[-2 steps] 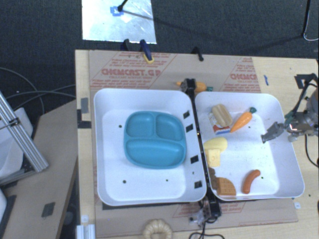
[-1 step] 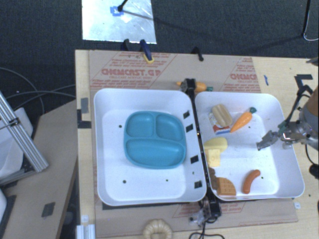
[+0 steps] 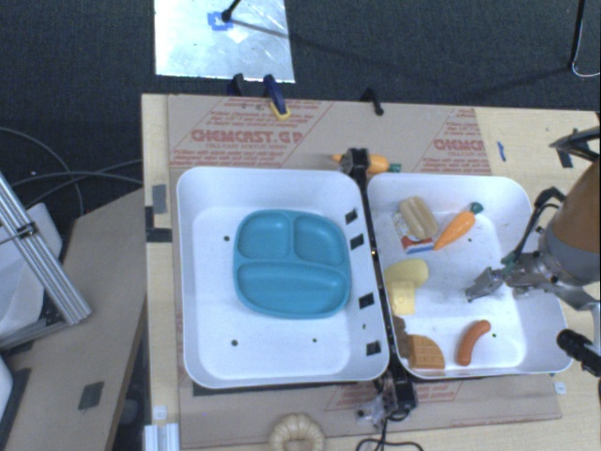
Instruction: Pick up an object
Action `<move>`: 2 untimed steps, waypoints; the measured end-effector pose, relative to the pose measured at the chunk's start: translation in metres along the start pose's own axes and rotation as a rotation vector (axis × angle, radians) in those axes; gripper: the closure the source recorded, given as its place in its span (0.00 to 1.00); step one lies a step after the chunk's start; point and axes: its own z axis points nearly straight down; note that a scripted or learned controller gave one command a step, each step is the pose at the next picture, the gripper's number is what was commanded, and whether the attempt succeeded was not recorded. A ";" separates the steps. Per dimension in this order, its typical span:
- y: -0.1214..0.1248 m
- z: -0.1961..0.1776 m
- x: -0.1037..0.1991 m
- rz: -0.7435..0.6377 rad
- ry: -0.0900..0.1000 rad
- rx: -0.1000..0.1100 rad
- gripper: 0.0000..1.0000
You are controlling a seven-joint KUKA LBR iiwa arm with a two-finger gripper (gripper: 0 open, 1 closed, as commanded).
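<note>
Reaching in over the right bin's (image 3: 512, 195) right edge, the gripper (image 3: 481, 287) hangs narrowly parted, holding nothing. A toy sausage (image 3: 472, 342) lies near the bin's front edge, just below it. A toy carrot (image 3: 454, 228) lies near the back edge.

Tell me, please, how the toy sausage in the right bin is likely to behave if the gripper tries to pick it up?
The sausage looks rounded and slim, so it may roll when nudged. Its glossy skin suggests hard plastic, probably stiff, light and somewhat slippery. It lies apart from the waffle, leaving approach room.
</note>
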 end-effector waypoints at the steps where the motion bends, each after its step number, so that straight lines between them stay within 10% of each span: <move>1: 0.000 0.038 0.000 0.000 -0.001 -0.002 0.00; 2: 0.002 0.026 0.000 0.001 -0.003 -0.008 1.00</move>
